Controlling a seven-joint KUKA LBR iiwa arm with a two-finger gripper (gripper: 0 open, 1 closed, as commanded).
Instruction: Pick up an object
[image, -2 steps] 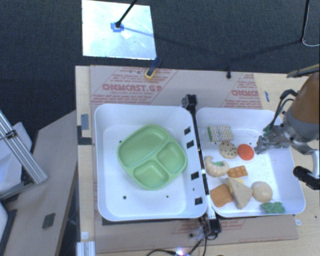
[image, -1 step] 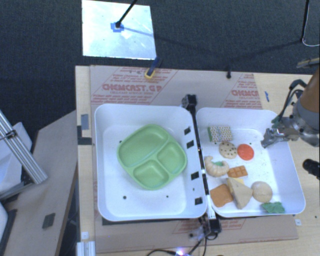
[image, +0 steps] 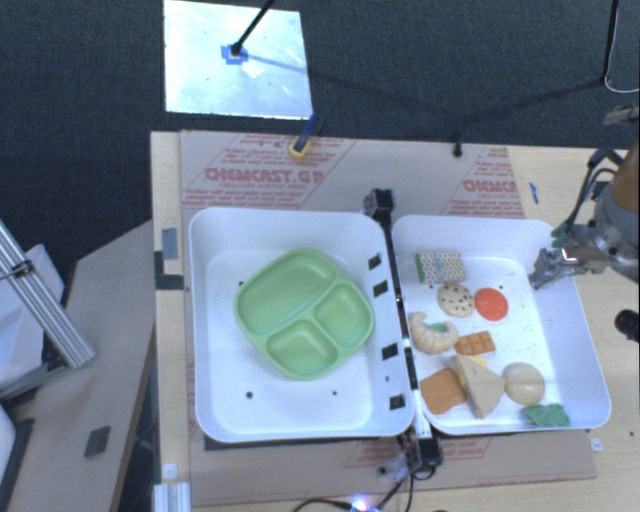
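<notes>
Red disc (image: 490, 303): right bin (image: 575, 330), upper middle, beside cookie (image: 455, 298); left of and apart from gripper (image: 551, 266). Gripper: over bin's far right rim, holding nothing visible; finger state cannot be told. Left bin (image: 215, 300): green tray (image: 304, 313).

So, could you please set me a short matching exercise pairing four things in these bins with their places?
Things:
1. green divided plate
2. cookie
3. green leafy piece
4. gripper

Places:
A. near corner of the right bin
B. over the right bin's far right edge
C. in the left bin
D. right bin, beside the red-orange disc

Pairs: 1-C, 2-D, 3-A, 4-B
</notes>
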